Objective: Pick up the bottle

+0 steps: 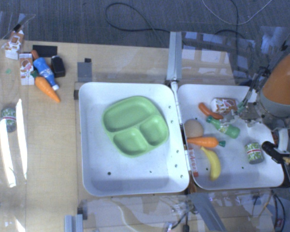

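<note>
Because the arm [280, 88] enters from the right, I read its wrist as parked over the right bin's [232, 175] far right side, near the bottle [224, 127] but apart from it; the jaws are hidden under the wrist, so I cannot tell whether they are spread or pressed together. The bottle, green with a white label, lies on its side in the upper middle of the right bin, between the sausage [210, 111] and the carrot [204, 141]. My judgement: lying flat and crowded, it calls for a grip across its body. Count in the right bin: one bottle, one sausage, one carrot, one banana [212, 164], one egg-shaped ball [193, 128], one can [253, 152], one pouch [224, 104]. The left bin [94, 173] holds one green tray [134, 125]. On the table [53, 144]: two cartons, one blue bottle [44, 73], one more carrot [47, 89].
</note>
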You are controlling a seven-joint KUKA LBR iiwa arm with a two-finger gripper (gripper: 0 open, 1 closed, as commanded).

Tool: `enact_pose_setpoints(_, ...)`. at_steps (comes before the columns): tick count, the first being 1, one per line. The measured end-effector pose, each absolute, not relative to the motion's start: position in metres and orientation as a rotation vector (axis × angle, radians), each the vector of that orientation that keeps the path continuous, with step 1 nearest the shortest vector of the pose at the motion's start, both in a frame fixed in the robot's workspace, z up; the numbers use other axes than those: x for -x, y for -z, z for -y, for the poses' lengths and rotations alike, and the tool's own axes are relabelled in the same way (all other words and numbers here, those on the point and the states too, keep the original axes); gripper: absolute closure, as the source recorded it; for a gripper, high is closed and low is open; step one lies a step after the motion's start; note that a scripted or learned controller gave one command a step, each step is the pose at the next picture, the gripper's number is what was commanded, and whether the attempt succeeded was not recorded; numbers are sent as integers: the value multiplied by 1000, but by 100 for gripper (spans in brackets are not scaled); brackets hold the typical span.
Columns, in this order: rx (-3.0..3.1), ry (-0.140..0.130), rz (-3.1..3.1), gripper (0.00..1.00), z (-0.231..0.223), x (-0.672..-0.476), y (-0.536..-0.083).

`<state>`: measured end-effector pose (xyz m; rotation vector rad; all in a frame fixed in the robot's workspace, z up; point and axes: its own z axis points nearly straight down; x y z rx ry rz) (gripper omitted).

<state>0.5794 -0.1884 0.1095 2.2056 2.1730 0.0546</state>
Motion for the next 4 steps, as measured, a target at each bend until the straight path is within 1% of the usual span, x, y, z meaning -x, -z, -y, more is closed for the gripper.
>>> enact_pose_setpoints(1, -2186, -40, -2189, 0, 168, -584, -109)
enact_pose_setpoints(2, -2192, -9, -2239, 0, 140, -566, -88)
enact_pose_setpoints(3, -2187, -16, -2237, 100, 140, -569, -100)
enact_pose_setpoints(4, -2166, -7, -2270, 100, 85, -566, -201)
